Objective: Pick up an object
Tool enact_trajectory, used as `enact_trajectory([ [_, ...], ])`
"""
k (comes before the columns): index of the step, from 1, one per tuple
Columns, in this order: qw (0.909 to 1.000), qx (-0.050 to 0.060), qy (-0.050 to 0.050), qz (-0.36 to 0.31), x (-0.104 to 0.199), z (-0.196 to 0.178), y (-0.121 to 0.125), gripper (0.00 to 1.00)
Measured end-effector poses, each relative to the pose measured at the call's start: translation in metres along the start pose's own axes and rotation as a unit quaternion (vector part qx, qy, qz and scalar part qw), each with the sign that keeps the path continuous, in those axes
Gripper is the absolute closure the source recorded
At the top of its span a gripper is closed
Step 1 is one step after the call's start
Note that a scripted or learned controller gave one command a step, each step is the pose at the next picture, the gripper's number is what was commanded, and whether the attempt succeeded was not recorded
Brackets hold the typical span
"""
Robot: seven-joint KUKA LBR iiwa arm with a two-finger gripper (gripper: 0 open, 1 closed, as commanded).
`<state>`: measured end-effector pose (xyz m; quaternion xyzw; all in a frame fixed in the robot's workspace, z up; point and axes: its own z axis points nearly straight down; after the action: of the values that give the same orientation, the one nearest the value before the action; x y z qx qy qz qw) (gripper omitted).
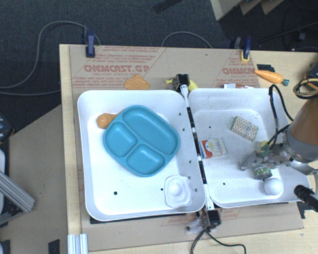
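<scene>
The small patterned packet point(263, 169) is lying in the right bin point(228, 197), just beside a white ball point(272, 186), under our gripper point(261, 160). We are judging it light, flat and crinkly, best pinched across its short edges. Its long axis is running roughly left to right, we think. We cannot tell how the fingers are standing.

Bright, even overhead light; soft shadows, slight blur.
</scene>
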<state>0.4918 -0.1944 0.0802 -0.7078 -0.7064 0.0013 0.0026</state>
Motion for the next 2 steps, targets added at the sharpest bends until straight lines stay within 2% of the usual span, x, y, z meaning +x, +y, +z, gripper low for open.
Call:
enact_trajectory([
  [1, 1.0000, -0.004, -0.001, 0.000, 0.000, -0.015, 0.003, 1.00],
  [2, 1.0000, -0.004, 0.001, -0.006, 0.094, -0.024, 0.026, 1.00],
])
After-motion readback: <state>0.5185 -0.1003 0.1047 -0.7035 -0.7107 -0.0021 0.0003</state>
